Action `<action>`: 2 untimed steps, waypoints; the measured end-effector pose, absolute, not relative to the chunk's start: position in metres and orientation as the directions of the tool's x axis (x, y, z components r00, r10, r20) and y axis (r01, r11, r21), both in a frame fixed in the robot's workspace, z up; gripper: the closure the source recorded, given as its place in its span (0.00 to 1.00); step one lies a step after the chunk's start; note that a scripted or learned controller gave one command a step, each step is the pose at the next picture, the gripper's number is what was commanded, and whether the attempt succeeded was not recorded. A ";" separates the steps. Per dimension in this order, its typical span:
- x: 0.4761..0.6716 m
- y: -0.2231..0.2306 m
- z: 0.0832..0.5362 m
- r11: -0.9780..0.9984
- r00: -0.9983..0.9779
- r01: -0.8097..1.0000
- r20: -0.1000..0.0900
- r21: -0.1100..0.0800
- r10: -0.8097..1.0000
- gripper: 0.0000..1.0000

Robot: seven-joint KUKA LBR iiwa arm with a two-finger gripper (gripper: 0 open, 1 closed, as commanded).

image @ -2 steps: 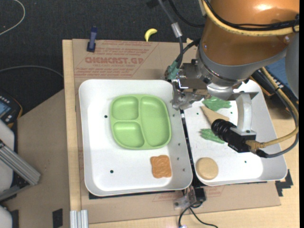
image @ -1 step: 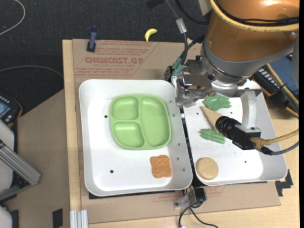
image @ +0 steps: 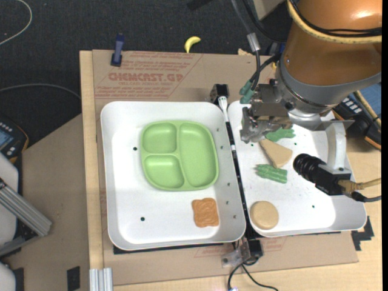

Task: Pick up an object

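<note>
Red printed lettering reading "CHEMCAST GP" runs across a brown cardboard sheet (image: 151, 77) that lies under two shallow white plastic bins; the smaller print above it is too fine to read. The left bin (image: 121, 180) holds a smooth pale green plastic plate (image: 179, 155), a rounded square divided into three compartments. An orange-brown ridged waffle-like piece (image: 205, 212) lies flat just below the plate's lower right corner. The grey arm with its orange band (image: 333, 35) reaches in from the right and hides part of the right bin (image: 315, 205). Its metal hand (image: 253, 132) is low over that bin's upper left corner, close to the wall shared by the bins; I cannot tell whether it is spread or closed, and nothing can be seen held in it. Just beside the hand lies a small green leafy piece (image: 280, 134), touching a tan wedge with a pale crust edge (image: 277, 154). Below the wedge is a bumpy green pod-shaped piece (image: 271, 173), and near the front wall sits a round tan disc (image: 264, 214). At the cardboard's far edge are a blue clip (image: 117, 50) and a small yellow banana-shaped toy (image: 192, 42).
</note>
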State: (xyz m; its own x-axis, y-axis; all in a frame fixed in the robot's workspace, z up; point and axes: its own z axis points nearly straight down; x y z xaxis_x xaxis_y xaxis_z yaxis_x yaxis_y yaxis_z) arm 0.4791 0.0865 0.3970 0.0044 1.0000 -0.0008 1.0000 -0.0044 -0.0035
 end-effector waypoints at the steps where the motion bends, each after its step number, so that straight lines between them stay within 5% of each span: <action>1: 0.480 0.053 0.470 -0.004 0.004 1.000 0.001 0.010 1.000 1.00; 2: 0.479 0.034 0.425 -0.004 0.004 1.000 -0.001 -0.005 1.000 1.00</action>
State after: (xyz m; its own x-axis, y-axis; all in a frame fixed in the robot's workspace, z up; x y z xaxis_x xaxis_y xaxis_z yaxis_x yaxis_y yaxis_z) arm 0.4791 0.0343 0.4254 0.0040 1.0000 -0.0009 1.0000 -0.0040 -0.0053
